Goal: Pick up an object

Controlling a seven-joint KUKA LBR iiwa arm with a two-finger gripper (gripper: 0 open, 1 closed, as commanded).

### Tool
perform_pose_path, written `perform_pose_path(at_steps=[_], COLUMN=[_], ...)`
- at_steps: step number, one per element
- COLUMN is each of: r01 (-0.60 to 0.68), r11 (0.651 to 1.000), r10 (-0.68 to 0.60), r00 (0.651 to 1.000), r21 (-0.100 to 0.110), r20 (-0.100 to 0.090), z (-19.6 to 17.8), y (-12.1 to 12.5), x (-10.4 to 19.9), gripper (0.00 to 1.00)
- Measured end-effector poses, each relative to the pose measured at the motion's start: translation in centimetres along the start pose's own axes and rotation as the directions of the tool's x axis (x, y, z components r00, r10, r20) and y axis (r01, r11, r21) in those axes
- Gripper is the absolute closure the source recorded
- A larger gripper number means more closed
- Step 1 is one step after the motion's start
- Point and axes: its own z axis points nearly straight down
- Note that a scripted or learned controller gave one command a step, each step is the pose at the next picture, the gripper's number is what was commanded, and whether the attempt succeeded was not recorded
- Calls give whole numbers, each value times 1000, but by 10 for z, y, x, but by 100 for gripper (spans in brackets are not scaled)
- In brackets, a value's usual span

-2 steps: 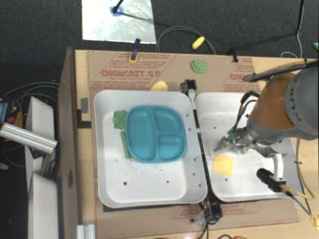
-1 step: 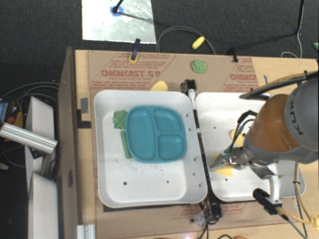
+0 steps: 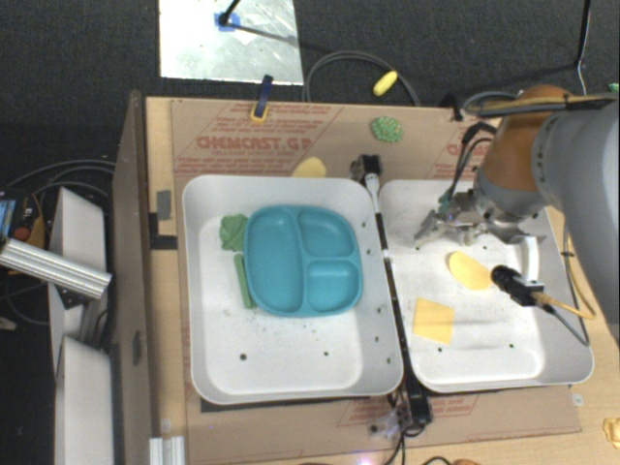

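Yellow oval piece (image 3: 470, 270): lies on the floor of the right-hand bin (image 3: 504, 352) as the camera view shows it, toward the middle, clear of the walls. Sits near the gripper (image 3: 444, 223), a little closer to the camera and to the view's right of it, not touching. Yellow square (image 3: 433, 320) close by, nearer the camera, apart from the oval.

Gripper: hangs low over the far part of the same bin, close to the wall shared with the other bin. Grasps nothing visible. Opening: cannot tell from this angle.

Step in hand, by judgement: approach, ahead of any grasp. Nothing lifted yet, so still at the start of the task.

Next move probably calls for a short shift toward the camera to centre over the oval, then a straight descent and a close across its narrow width. Looks low and smooth, so likely to slide along the floor rather than be caught.

Left-hand bin (image 3: 281, 376): teal divided plate (image 3: 302, 260) with a green piece (image 3: 232, 231) at its far-left edge. Well apart, no bearing on this grasp.
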Motion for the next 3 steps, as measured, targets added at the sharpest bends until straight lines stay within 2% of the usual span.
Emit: perform_pose_path(at_steps=[1,2,3], r01=[-2,-8,-8], r11=[1000,1000,1000], r10=[2,8,8], r00=[1000,1000,1000], r21=[7,18,18], r20=[-2,-4,-5], z=[-29,4,-9], y=[37,-3,-45], x=[-31,-54,-55], gripper=[0,0,0])
